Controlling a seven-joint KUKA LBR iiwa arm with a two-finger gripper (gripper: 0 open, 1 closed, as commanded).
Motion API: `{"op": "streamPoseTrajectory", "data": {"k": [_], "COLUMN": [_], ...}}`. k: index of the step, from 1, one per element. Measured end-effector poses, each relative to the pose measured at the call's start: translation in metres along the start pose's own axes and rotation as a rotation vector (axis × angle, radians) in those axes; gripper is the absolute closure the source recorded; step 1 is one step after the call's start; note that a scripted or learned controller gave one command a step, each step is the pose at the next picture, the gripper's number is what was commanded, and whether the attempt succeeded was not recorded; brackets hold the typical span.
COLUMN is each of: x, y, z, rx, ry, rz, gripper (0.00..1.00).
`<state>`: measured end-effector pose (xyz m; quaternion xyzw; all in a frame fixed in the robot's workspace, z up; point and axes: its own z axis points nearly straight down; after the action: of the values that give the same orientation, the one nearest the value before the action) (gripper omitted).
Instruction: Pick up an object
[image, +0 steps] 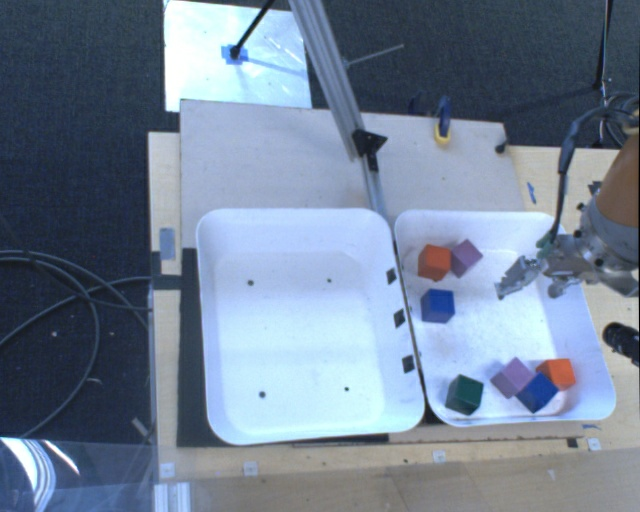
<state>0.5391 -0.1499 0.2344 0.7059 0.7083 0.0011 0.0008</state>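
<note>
My gripper (512, 280) hangs over the upper middle of the right bin (590, 330), reaching in from the right. Nothing shows between its fingertips. To its left lie an orange cube (434, 262) and a light purple cube (465, 257), side by side. A blue cube (437, 305) sits just below them. Along the bin's near edge are a dark green cube (464, 394), a purple cube (512, 377), a blue cube (537, 392) and an orange cube (558, 373), the last three bunched together.
The left bin (300, 320) stands beside the right one, with a ridge and black clips between them. A slanted metal pole (335, 80) crosses above the bins' far side. Cables lie on the dark floor at the left.
</note>
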Motion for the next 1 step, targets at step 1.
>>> {"op": "streamPoseTrajectory", "data": {"k": [1], "x": [0.0004], "y": [0.0012], "z": [-0.011], "rx": [-0.003], "ry": [0.0], "rz": [-0.004], "gripper": [1.0]}}
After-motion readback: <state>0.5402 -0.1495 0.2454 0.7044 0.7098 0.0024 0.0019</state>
